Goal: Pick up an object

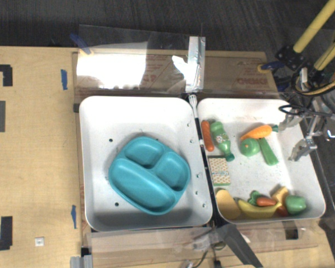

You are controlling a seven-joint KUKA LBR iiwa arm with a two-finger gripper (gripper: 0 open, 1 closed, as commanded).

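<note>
Toy carrot (256, 132) (light, rigid plastic) at right bin's (310, 186) upper middle; grasp across its middle; gripper (302, 148) state unclear

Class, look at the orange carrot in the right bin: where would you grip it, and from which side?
Probably grip the orange carrot across its thicker middle, coming from above. It lies flat, tilted, tapering toward its left tip, with bare bin floor above it and green toys close below.
</note>
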